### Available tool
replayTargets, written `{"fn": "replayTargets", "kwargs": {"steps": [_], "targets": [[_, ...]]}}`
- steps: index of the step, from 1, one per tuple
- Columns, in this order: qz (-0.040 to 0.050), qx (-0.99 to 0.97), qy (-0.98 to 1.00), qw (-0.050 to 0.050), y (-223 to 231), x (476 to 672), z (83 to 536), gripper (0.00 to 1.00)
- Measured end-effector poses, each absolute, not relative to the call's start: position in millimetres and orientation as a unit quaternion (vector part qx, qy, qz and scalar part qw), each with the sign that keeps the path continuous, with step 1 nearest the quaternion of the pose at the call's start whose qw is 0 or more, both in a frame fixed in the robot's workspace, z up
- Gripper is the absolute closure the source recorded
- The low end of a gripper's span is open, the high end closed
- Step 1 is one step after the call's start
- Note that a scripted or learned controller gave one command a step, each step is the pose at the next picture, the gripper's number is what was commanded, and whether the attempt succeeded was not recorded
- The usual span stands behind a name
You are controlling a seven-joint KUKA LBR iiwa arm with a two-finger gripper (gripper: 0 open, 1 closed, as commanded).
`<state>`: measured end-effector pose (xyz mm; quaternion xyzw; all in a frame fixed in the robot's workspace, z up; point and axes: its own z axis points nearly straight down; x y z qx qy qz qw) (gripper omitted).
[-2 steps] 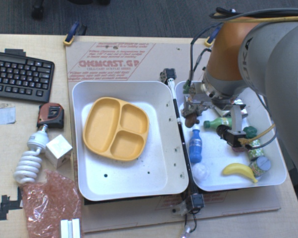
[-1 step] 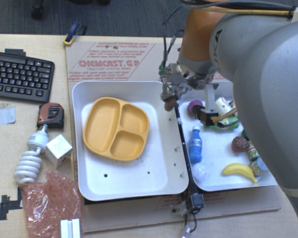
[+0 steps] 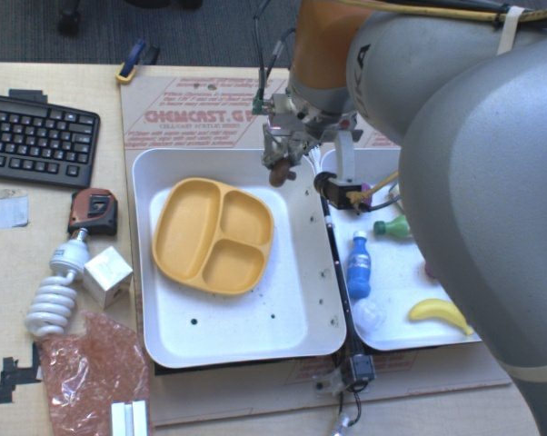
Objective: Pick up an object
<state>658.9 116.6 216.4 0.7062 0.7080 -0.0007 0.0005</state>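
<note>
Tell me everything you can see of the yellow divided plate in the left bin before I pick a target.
The yellow divided plastic plate is a rounded-square dish with a raised rim and three compartments: one long one on its left, two smaller ones on its right. It looks matte and unbroken, with nothing in it. It lies flat and right way up, turned slightly, on the floor of the left white bin, toward the bin's upper left. The gripper is above the bin's upper right, apart from the plate.

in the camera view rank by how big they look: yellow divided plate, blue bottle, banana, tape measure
1. yellow divided plate, by far the largest
2. banana and blue bottle, too alike to separate
3. tape measure, slightly smaller, though close
</note>
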Motion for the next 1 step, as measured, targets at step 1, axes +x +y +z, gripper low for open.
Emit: {"fn": "replayTargets", "kwargs": {"steps": [1], "targets": [[-0.0011, 0.707, 0.707, 0.0, 87.0, 596.5, 212.5, 1.0]]}}
